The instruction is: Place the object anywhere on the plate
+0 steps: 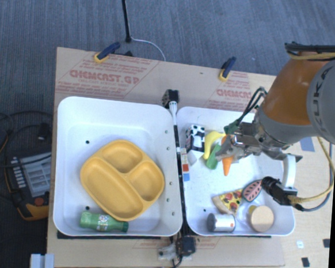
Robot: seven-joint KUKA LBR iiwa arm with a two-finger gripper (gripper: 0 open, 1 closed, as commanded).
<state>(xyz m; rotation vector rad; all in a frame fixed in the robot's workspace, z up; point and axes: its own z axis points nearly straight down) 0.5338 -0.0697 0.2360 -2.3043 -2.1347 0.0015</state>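
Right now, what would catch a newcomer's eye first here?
The yellow divided plate lying in the left bin, with a green bottle in front of it. Then the big grey and orange arm hanging over the right bin, above toy food such as a carrot.

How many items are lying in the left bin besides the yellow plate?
1: a green bottle lying on its side at the bin's near edge, just below the yellow plate. Nothing seems hidden there.
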